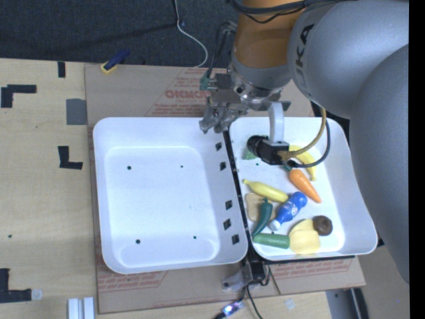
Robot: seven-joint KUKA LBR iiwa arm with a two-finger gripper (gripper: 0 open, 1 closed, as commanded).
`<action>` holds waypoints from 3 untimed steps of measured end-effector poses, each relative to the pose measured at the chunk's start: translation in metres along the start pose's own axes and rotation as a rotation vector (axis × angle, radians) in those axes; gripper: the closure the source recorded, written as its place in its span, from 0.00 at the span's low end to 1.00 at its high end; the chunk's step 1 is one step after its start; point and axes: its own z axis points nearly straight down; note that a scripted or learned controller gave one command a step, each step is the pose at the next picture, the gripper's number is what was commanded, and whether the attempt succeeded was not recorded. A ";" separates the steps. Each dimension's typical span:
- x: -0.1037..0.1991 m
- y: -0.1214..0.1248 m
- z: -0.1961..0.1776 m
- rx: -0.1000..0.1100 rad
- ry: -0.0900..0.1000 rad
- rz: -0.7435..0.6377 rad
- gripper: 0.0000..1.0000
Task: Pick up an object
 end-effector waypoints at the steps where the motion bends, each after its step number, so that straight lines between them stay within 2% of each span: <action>1: 0.012 -0.045 -0.047 -0.003 -0.001 0.005 1.00; 2: 0.058 -0.054 -0.065 -0.002 -0.001 0.002 1.00; 3: 0.125 -0.083 -0.066 0.001 -0.001 0.000 1.00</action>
